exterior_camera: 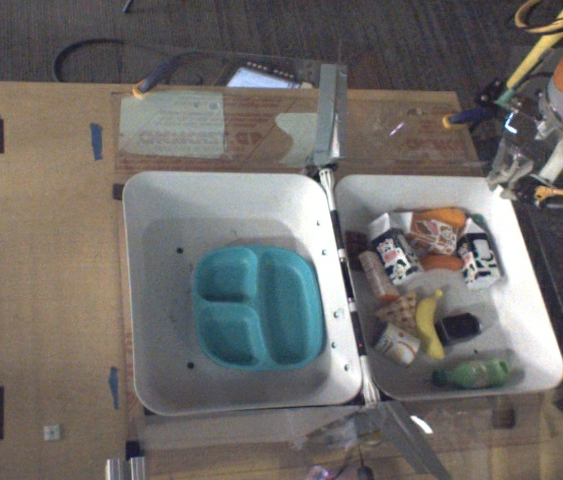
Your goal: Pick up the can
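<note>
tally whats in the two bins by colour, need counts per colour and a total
teal tray: 1
black-and-white cartons: 2
yellow banana: 1
green bottle: 1
black box: 1
orange or red pieces, hard to separate: about 2
pale or brownish small items: about 3
total: about 11

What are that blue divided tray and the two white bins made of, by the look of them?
Turquoise tray: seemingly moulded plastic, matte, with an even colour and soft rounded compartment ridges. Left bin and right bin: probably plastic too, smooth and slightly glossy, with rounded corners and thin rolled rims. None of this is certain from the camera view.
</note>
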Robot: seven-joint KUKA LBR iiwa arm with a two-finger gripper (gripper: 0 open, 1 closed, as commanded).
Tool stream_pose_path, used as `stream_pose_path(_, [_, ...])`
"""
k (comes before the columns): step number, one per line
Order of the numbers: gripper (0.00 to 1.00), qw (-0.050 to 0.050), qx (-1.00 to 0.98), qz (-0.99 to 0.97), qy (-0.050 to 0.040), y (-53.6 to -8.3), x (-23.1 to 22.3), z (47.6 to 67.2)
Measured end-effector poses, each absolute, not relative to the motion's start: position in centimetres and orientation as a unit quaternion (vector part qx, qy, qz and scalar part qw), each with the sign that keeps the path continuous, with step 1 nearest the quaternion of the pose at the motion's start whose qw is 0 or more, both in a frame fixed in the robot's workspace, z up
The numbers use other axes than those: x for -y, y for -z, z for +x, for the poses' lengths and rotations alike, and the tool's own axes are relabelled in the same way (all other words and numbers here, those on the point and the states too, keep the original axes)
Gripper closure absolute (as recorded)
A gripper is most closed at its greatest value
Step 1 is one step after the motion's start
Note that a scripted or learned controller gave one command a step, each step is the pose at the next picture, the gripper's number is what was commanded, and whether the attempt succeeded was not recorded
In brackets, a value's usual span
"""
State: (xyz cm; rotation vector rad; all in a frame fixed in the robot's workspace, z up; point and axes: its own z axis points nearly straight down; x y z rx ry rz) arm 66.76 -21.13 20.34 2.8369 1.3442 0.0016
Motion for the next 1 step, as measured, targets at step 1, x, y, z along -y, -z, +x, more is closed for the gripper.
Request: stream_pose_path(1, [1.00,0.000,-0.490,0.871,0.0005,-21.94,20.81,65.86])
